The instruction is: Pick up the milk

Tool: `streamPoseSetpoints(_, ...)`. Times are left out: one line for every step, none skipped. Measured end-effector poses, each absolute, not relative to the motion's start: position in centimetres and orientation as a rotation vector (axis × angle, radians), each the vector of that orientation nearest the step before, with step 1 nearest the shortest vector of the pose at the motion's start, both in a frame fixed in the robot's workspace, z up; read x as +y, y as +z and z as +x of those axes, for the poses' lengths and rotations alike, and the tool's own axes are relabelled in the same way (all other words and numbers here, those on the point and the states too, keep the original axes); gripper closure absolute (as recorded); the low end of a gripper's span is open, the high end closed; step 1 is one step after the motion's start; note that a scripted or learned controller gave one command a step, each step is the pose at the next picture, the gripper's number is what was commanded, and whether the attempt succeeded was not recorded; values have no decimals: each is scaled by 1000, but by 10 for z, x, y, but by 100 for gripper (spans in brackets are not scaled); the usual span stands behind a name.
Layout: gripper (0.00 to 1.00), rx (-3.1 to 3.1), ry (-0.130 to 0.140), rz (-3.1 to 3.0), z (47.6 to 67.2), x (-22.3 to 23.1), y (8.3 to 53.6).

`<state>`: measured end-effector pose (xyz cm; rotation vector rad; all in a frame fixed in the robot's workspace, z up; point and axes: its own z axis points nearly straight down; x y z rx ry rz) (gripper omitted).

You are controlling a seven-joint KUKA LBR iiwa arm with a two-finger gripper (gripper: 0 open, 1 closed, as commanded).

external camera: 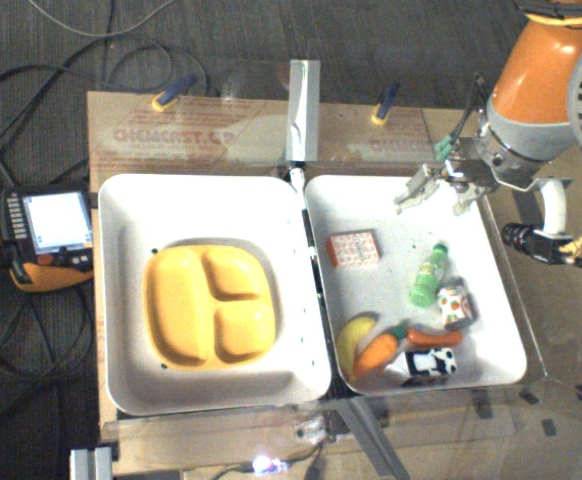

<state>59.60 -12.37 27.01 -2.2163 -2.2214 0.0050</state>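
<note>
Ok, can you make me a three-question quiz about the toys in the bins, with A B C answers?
1. Where is the black-and-white cow-patterned milk carton?
A. On the yellow tray
B. Near the front edge of the right white bin
C. On the floor

2. What colour is the small plastic bottle?
A. Green
B. Blue
C. Pink

3. What is the gripper doing?
A. Squeezing the orange carrot
B. Lifting the bottle
C. Hovering at the back of the right bin, holding nothing

Answers:
1 B, the carton lies at that bin's front, beside the orange toy carrot.
2 A, the bottle is green all over.
3 C, its fingers are spread with nothing between them, far from the carton.
</note>
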Motion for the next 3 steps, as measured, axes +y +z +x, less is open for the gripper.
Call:
streamPoseSetpoints(0, -2239, 3, -2197, 554, -122, 95)
streamPoseSetpoints(0, -2284, -5, -2168, 528, -121, 93)
streamPoseSetpoints(0, -2267, 7, -2173, 580, -172, 191)
